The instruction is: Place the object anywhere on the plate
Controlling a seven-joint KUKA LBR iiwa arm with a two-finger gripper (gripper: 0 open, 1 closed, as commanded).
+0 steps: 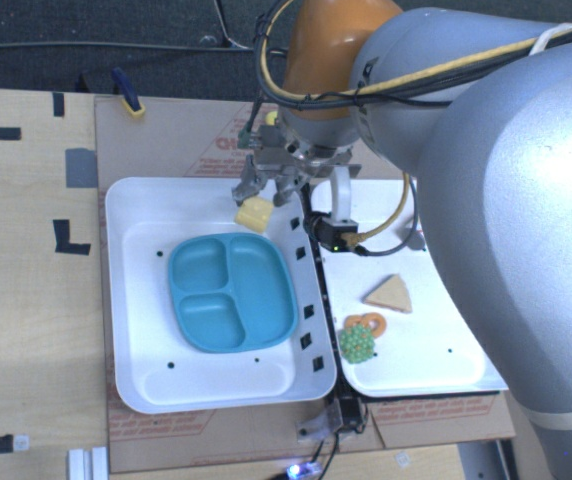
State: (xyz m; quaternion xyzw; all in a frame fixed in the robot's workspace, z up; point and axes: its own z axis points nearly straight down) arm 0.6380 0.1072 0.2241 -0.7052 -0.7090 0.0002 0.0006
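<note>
A pale yellow block [254,213] hangs between the fingers of my gripper [259,200], which is shut on it. It hovers over the far edge of the left bin, just beyond the upper right corner of the blue divided plate [232,290]. The plate lies in the middle of the left bin [136,268] and has three compartments with nothing in them. My grey arm with its orange band reaches in from the right above the bins.
The right bin [436,368] holds a tan wedge [390,294], an orange pretzel-like ring [368,322] and a green knobbly ball [357,344]. A black divider strip [311,288] runs between the bins. A cable hangs from the wrist over the right bin.
</note>
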